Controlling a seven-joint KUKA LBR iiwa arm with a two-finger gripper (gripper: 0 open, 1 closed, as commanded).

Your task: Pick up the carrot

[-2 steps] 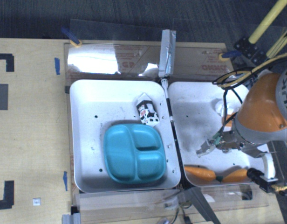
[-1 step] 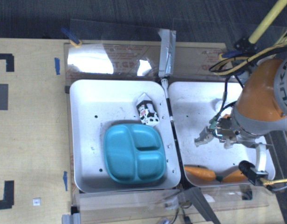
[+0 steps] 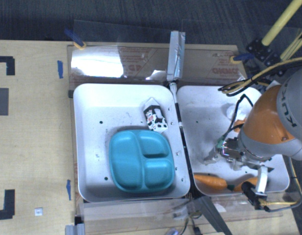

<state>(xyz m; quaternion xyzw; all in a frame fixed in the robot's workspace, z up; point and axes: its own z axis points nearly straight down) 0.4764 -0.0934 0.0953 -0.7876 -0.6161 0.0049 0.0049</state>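
And there it is, the smooth orange tapered carrot (image 3: 210,181), lying flat on its side, just below the gripper (image 3: 220,153) in the camera view and a touch to its left. A strip of bare white floor separates the two: near, but not touching, and nothing is gripping it. It stretches crosswise under the gripper, along the near wall of the right bin (image 3: 200,116). Its rounder end points left, away from the arm, and its slimmer end points right. It looks whole and unmarked.

Carrot (image 3: 210,181) along right bin (image 3: 200,106) front; teal tray (image 3: 141,160), left bin (image 3: 92,111).
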